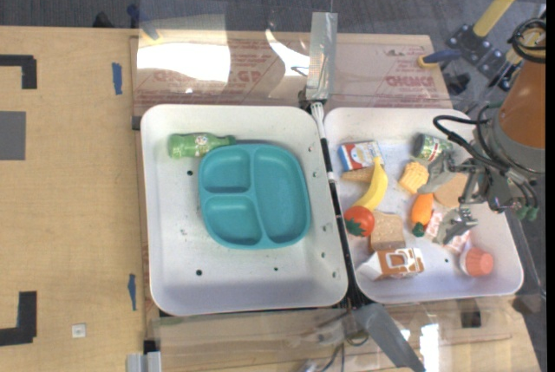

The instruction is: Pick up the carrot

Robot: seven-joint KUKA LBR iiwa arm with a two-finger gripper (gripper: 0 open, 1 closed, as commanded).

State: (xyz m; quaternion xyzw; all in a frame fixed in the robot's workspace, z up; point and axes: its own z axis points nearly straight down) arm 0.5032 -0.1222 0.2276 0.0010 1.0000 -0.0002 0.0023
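Bins (165, 275): smooth white plastic, faint sheen along the rims.
Divided plate (255, 193): teal plastic, smooth, matt with soft highlights.
Green bottle (198, 144): glossy plastic with a pale label.
Carrot (421, 212): smooth orange plastic, green tip, slight shine.
Banana (376, 185): yellow plastic, smooth and glossy.
Tomato (360, 220): red plastic, shiny.
Milk carton (358, 155): printed, smooth, looks like plastic or coated card.
Bench top (61, 214): pale wood or fibreboard, matt, fine grain.
Back panels (260, 58): clear sheet, glossy, catching glare, over printed brown cardboard.
Gripper (458, 221): bare grey metal, dull finish.
Arm (529, 106): glossy orange band.
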